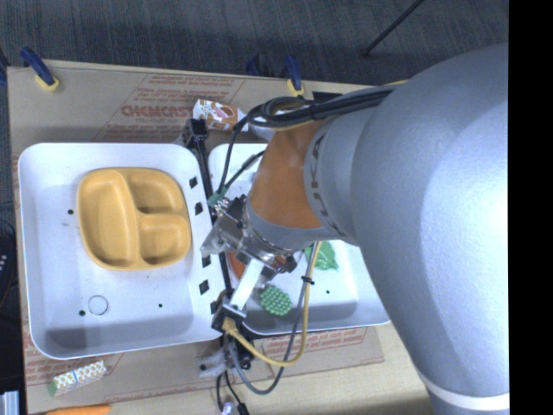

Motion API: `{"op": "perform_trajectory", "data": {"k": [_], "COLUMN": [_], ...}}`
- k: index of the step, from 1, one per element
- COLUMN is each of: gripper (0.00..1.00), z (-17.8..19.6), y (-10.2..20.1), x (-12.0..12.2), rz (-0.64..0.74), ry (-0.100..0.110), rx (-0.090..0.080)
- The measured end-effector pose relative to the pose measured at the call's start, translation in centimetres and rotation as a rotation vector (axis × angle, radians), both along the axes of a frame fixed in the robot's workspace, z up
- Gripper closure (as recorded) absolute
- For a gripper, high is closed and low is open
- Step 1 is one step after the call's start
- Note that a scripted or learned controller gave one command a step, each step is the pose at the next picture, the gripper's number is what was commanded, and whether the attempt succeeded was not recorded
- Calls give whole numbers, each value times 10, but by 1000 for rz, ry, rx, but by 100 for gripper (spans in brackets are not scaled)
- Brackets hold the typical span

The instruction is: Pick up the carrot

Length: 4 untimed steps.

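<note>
My gripper (249,264) is low over the left part of the right bin (346,314), under the orange wrist band. A small orange patch (234,261) that may be the carrot peeks out beside it at the bin's left wall; most of it is hidden by the arm. A green leafy piece (325,256), perhaps the carrot's top, shows to the right of the wrist. No object can be seen held.
A round green dotted thing (276,300) lies in the right bin near its front. The left bin (52,232) holds a yellow divided tray (134,216). A small packet (79,376) lies on the cardboard at front left. Blue clamps (40,69) grip the back edge.
</note>
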State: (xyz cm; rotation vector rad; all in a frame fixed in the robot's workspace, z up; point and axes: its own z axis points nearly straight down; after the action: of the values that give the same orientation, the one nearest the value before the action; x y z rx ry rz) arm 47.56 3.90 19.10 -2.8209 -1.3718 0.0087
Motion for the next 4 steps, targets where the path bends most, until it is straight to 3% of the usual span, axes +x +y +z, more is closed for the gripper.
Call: {"op": "perform_trajectory", "data": {"k": [1, 2, 3, 4], "gripper": [0, 100, 100, 100], "z": [0, 10, 87, 146], "y": [-28, -27, -51, -141], "x": [57, 57, 0, 1], "rz": [-132, -124, -198, -289], "ry": [-1, 3, -2, -4], "rx": [-2, 0, -1, -1]}}
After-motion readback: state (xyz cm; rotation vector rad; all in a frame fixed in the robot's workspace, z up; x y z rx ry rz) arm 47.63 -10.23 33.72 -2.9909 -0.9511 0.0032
